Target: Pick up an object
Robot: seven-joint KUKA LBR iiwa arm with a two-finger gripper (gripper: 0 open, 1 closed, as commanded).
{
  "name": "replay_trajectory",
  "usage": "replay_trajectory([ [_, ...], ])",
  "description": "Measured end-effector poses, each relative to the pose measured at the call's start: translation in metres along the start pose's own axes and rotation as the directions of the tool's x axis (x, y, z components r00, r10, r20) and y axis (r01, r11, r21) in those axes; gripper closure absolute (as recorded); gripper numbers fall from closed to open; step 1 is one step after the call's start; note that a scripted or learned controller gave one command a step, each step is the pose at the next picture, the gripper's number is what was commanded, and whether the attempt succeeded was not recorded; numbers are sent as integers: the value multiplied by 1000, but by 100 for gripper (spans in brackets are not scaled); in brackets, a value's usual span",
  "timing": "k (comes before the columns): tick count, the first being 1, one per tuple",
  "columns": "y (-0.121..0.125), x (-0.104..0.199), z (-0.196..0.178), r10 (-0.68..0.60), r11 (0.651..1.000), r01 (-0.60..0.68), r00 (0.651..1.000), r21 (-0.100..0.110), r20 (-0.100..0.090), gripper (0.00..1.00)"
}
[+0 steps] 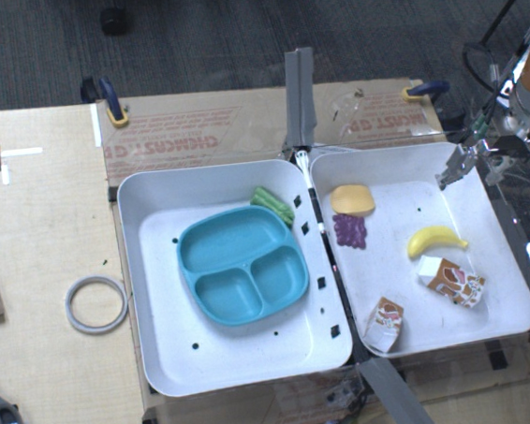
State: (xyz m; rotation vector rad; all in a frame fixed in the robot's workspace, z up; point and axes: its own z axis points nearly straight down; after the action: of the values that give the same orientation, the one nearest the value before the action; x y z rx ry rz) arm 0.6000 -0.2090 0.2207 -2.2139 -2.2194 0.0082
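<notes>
The things on offer for picking are lying in the right bin (505,256). A banana (435,239) is resting near the middle of it, curved, with a small carton (453,281) sitting just below it, close but whether touching cannot be told. Another small carton (383,325) is lying tilted near the bin's lower left corner. Toward the upper left of the same bin, a yellow bun-shaped item (352,199) is sitting just above a bunch of purple grapes (350,231), the two looking as if they are touching.

The gripper (455,169) is hanging at the upper right corner of the right bin, near the rim and well apart from the banana and the cartons. Nothing is showing between its fingers; how far they are spread cannot be told at this size. The arm is reaching in from the right edge amid cables and metal parts.

In the left bin (151,294), a blue divided plate (242,265) is lying near the middle, and a green ridged item (273,205) is poking out at the plate's upper right edge, touching it.

Outside the bins, a roll of tape (97,303) is lying on the wooden bench (40,221) to the left, and scissors (2,420) are sitting at the lower left edge. Two clamps, one at (108,100) and one at (427,91), are gripping the cardboard sheet (190,129) behind the bins.
</notes>
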Motion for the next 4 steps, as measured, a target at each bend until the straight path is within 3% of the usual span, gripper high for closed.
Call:
replay_trajectory([
  [1,1,0,-4,-5,1000,5,1000,8,0,100],
  [2,1,0,-4,-5,1000,5,1000,8,0,0],
  [3,1,-1,-8,-10,1000,10,1000,16,-1,100],
  [4,1,0,-8,-10,1000,10,1000,16,-1,0],
])
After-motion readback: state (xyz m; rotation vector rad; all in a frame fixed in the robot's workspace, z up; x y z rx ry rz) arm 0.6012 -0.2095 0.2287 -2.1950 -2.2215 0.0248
